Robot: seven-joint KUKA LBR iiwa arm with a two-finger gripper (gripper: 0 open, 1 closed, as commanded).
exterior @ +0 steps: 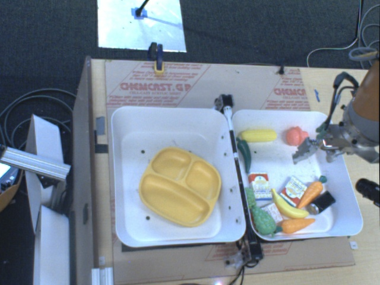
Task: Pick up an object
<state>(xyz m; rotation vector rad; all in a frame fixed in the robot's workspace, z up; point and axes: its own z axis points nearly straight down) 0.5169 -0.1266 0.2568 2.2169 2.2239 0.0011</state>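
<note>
Gripper (301, 151) hovering empty beside peach (294, 136) (fingers' state: cannot tell), at its 5 o'clock; round fruit risks rolling away.

Dark carpet floor (47, 34) surrounds the cardboard-topped worktop (196, 82); a pale sheet (119, 16) lies beyond, black cables (24, 108) at left

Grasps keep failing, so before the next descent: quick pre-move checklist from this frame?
1. Gripper is over the right bin: ok.
2. Nothing between its fingers: ok.
3. Finger opening: cannot tell.
4. Nearest target, the pink-orange ball, lies apart from other items: ok.
5. Front pile of banana, carrots and small cartons is crowded and touching: not ok for a clean grasp.
6. Yellow divided plate sits alone in the left bin, away from the arm's path: ok.
</note>
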